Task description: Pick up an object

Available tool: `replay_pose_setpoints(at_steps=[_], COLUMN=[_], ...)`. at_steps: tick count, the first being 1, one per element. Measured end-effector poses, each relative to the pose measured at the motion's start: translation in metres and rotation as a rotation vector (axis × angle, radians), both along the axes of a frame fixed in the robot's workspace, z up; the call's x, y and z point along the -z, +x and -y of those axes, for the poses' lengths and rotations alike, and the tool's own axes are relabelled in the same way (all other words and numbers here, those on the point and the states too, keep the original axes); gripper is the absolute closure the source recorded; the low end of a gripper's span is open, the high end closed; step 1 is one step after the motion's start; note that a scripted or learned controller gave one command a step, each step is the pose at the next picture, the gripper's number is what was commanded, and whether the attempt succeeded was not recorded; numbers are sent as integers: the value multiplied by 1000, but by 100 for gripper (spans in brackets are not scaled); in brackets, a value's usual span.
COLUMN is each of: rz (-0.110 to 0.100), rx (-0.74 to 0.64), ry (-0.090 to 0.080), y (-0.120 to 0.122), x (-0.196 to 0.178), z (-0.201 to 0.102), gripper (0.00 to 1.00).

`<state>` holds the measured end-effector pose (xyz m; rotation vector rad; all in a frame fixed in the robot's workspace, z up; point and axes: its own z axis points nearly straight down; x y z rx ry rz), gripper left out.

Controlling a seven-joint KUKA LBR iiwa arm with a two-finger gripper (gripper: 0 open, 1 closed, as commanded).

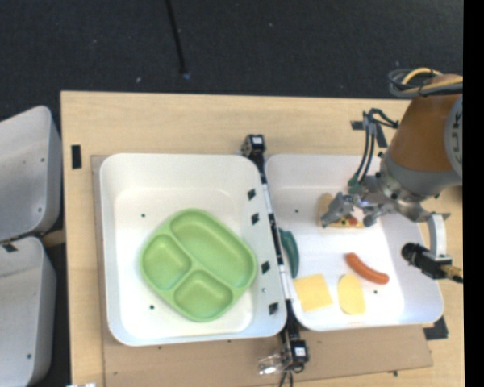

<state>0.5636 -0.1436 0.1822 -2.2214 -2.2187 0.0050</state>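
Observation:
My gripper (341, 212) hangs low over the upper middle of the right bin (306, 172), reaching in from the right. A small orange-red bit (352, 221) shows right beside its tip; whether it is held I cannot tell. Lower in the same bin lie a red sausage (366, 268), a yellow square slice (313, 292) and a yellow oval piece (352, 294). A dark green item (289, 250) rests against that bin's left wall.
The left bin (121, 184) holds a green divided plate (197, 264). A ridge with black clips (266, 216) separates the two bins. The arm's grey and orange body (423, 147) covers the right bin's far right corner. Wooden bench (177, 123) surrounds the bins.

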Motion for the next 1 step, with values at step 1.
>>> replay_pose_setpoints(at_steps=[1], rz=[-1], rx=[1], ry=[0], y=[1], x=[64], z=[1], gripper=[0])
